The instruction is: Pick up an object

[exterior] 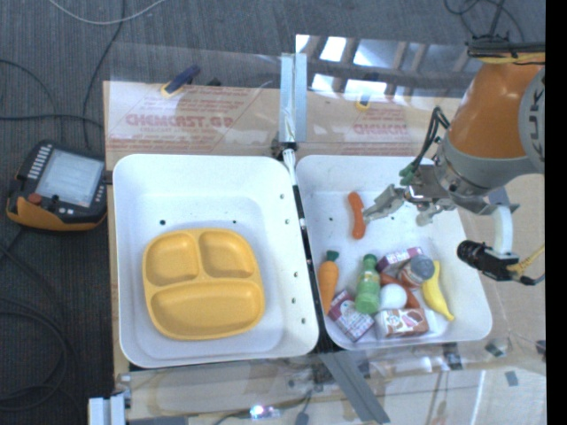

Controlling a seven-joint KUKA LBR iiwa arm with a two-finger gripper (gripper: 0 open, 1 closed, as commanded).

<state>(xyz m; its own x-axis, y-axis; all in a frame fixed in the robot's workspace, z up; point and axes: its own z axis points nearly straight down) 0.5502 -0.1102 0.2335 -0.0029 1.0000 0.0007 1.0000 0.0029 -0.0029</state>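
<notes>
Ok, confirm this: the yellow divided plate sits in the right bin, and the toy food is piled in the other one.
Wrong on one point: the camera view shows the yellow divided plate in the left bin. The toy food is indeed piled in the other one, the right bin.

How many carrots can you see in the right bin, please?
2. One carrot lies alone toward the bin's middle; the other carrot lies near the left wall beside the pile. More may be hidden in the pile.

A yellow three-compartment plastic tray (204,283) lay in the left white bin (133,184); an orange-edged handheld pendant (60,187) rested on the grey floor (177,25).
</notes>
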